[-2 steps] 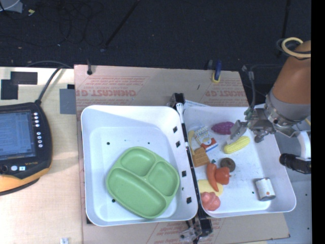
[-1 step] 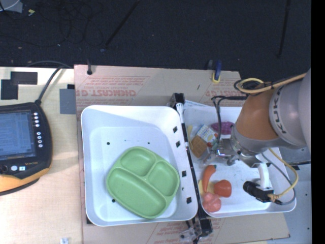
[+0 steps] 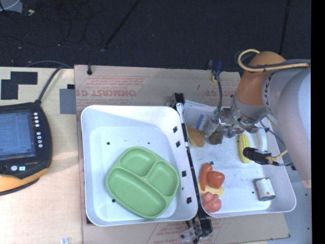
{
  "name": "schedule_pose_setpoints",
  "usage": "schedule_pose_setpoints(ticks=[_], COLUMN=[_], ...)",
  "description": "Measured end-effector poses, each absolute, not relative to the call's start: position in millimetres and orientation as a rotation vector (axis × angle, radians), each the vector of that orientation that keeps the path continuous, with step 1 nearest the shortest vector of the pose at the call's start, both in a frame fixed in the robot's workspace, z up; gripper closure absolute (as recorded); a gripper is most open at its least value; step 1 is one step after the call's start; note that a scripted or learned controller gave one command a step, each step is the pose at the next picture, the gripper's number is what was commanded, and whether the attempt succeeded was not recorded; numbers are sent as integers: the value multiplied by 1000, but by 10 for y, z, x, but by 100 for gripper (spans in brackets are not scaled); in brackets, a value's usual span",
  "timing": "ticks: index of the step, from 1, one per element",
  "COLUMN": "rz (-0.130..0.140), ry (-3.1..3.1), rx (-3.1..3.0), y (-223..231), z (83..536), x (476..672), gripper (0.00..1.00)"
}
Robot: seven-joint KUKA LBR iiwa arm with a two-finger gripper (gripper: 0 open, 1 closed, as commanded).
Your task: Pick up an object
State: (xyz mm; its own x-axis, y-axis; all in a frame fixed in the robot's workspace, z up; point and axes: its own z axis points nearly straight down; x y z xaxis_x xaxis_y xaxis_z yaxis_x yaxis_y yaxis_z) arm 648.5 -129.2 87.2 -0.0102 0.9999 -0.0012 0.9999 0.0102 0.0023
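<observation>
My gripper hangs low over the back of the right bin, reaching in from the right. Directly under it lies a small dark brown object; whether they touch I cannot tell. A tan bread-like piece lies just left of that, against the bin's left wall. A yellow corn cob lies to the gripper's right. Nearer the front are a red pepper, an orange carrot, a pinkish-red fruit and a silver can.
The left bin holds a green divided plate. A blue-and-white item lies at the back of the right bin. A tablet sits on the bench at far left. Cables trail from the wrist over the corn.
</observation>
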Motion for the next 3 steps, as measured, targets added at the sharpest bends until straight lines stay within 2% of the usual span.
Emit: schedule_pose_setpoints(ticks=[1,2,3], rz=[-1,7,6], ry=[2246,2234,2218], rx=[2203,2205,2210], y=[-1233,-582,-1093], z=[967,2389,4477], x=[6478,6394,6067], gripper=[100,100,100])
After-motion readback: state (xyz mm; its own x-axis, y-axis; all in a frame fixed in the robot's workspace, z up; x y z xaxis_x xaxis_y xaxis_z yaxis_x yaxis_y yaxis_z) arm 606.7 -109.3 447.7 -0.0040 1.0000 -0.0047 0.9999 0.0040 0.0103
